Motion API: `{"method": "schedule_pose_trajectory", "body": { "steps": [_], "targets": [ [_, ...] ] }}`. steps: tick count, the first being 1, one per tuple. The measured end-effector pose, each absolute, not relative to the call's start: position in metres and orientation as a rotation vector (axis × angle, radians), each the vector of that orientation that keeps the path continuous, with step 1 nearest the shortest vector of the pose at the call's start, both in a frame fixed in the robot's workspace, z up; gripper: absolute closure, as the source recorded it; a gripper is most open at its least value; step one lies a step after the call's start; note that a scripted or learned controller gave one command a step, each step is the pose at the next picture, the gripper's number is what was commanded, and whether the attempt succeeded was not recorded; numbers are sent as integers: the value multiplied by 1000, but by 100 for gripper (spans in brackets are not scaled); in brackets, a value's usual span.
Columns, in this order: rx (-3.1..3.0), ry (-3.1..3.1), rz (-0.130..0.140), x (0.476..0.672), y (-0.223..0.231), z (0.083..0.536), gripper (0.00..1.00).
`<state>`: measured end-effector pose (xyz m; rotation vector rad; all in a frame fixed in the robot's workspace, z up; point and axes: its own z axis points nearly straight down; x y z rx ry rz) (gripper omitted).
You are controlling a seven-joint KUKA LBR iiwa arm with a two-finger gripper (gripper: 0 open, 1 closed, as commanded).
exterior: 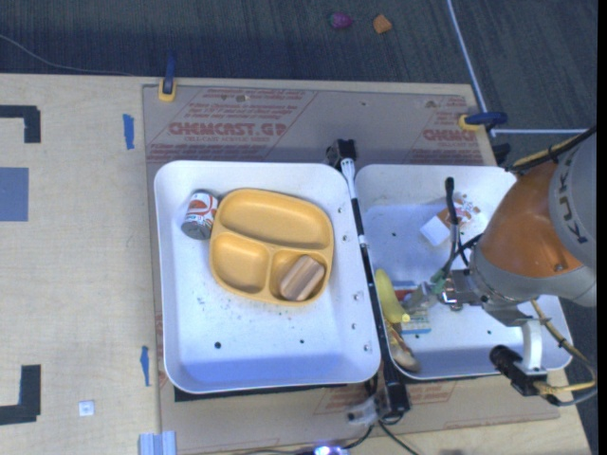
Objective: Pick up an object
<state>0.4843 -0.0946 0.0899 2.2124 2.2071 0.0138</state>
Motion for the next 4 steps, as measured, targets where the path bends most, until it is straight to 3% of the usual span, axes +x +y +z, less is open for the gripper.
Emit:
{"method": "schedule_pose_trajectory", "body": {
  "steps": [4],
  "targets": [
    [2212, 2209, 15, 484, -95, 90, 0]
  ]
}}
